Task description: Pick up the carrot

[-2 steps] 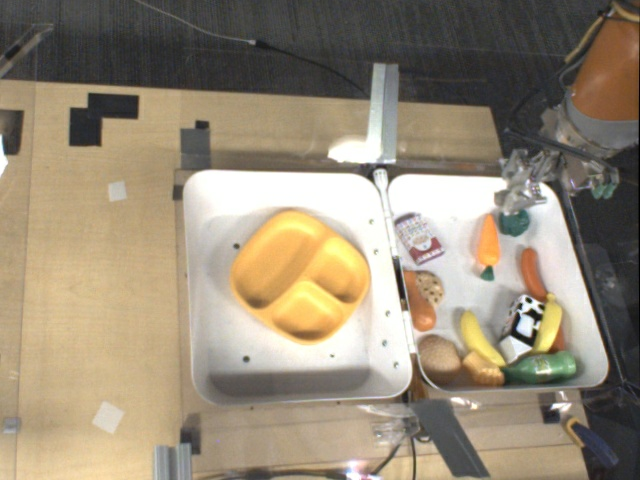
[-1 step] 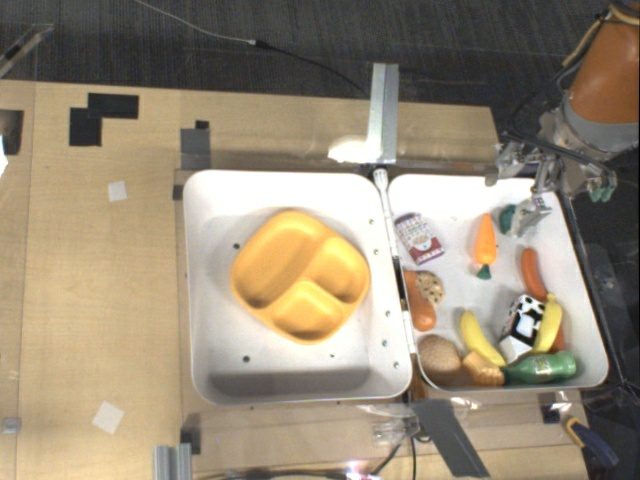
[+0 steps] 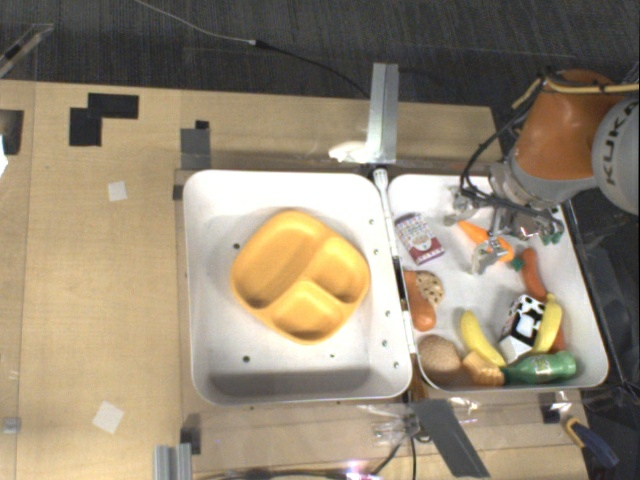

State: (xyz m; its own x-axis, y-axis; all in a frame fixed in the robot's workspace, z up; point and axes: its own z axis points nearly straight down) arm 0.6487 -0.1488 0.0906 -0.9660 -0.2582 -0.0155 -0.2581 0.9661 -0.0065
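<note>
Carrot (image 3: pixel 474 233): orange, small, lying tilted (partly hidden by the arm)
Place: right bin (image 3: pixel 590 308), upper middle, on its white floor

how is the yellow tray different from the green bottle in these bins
The yellow tray is large, with three compartments, and sits alone in the left bin; the green bottle is small and slim. The bottle lies on its side, crowded among toy foods at the right bin's near edge. Both rest inside white bins.
</note>
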